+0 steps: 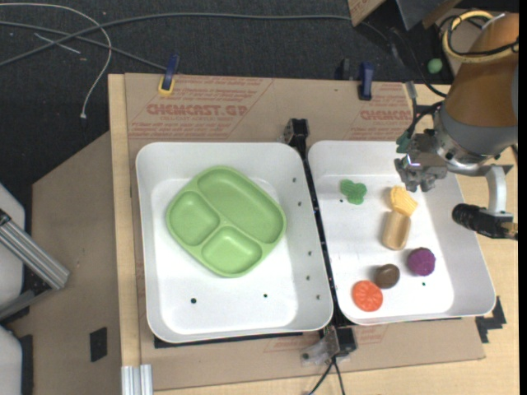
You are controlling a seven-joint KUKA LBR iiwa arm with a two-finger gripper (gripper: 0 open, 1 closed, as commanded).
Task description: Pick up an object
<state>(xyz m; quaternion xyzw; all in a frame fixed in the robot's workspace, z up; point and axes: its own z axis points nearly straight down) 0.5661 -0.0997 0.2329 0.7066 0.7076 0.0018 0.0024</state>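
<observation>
Hand [418, 174] poised over the right bin [469, 303], just above the yellow piece [402, 199]; its finger state cannot be told. Left bin [156, 245] carries a green divided plate [226, 220].

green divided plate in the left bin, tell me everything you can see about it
The light green divided plate looks like smooth matte plastic, a rounded square with a raised rim and three compartments: one large, two smaller. It lies flat and right side up, turned at an angle to the bin walls, on the floor of the left shallow white bin, a little toward the far side.
</observation>
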